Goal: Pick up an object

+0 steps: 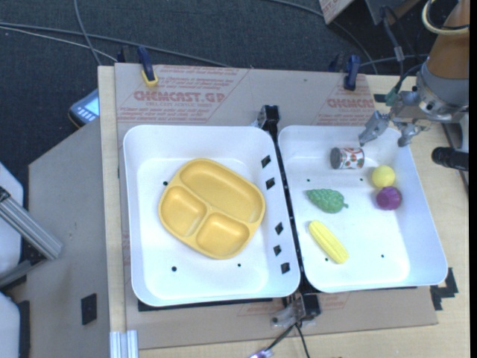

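Observation:
The right bin point(417, 259) holds a small can point(347, 157) lying on its side, a yellow ball point(383, 176), a purple ball point(388, 198), a green bumpy toy point(326, 199) and a yellow corn cob point(328, 242). My gripper point(388, 131) hangs over the bin's far right corner, just right of and above the can. Its two fingers are spread apart with nothing between them.
The left bin point(141, 252) carries a yellow divided plate point(212, 207). A black divider with clips point(277, 192) runs between the bins. Clamps point(147, 71) point(350, 73) hold the board at the back. Cables cross the dark floor behind.

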You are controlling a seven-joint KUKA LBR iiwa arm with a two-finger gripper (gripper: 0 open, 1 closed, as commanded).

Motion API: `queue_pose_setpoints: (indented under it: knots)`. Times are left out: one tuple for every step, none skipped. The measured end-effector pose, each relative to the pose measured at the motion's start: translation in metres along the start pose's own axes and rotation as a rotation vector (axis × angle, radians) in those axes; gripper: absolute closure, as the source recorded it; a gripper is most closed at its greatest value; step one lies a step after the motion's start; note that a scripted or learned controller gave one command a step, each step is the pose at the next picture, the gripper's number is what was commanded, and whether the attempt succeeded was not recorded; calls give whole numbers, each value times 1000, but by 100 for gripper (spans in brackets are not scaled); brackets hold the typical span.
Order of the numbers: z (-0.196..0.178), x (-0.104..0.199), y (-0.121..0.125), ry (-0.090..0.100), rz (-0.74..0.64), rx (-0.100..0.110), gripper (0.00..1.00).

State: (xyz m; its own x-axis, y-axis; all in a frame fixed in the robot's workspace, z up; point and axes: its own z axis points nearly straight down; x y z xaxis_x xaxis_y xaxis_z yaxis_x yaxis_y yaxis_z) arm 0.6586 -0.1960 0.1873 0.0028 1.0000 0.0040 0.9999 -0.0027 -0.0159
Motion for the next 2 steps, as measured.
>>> queue_pose_setpoints:
  knots:
    - [-10,1,3,-4,-3,-16,0]
    - [36,9,3,-2,-4,-10,0]
